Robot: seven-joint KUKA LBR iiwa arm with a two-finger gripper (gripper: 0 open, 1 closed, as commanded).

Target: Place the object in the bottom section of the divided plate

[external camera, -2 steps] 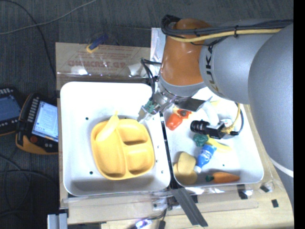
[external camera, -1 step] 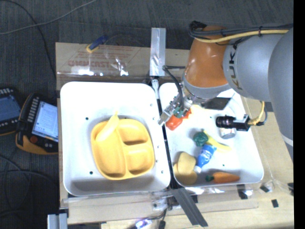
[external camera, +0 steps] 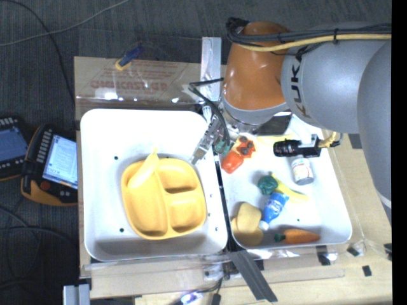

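Bench, two white bins. Yellow divided plate point(external camera: 166, 197) sits mid left bin point(external camera: 102, 138). Gripper point(external camera: 206, 146) hangs over that bin's upper right corner; jaw spread unclear. Orange-red toy point(external camera: 234, 157) at right bin's point(external camera: 340, 224) upper left edge.

One fixed camera looks down slantwise on both bins point(external camera: 95, 189).
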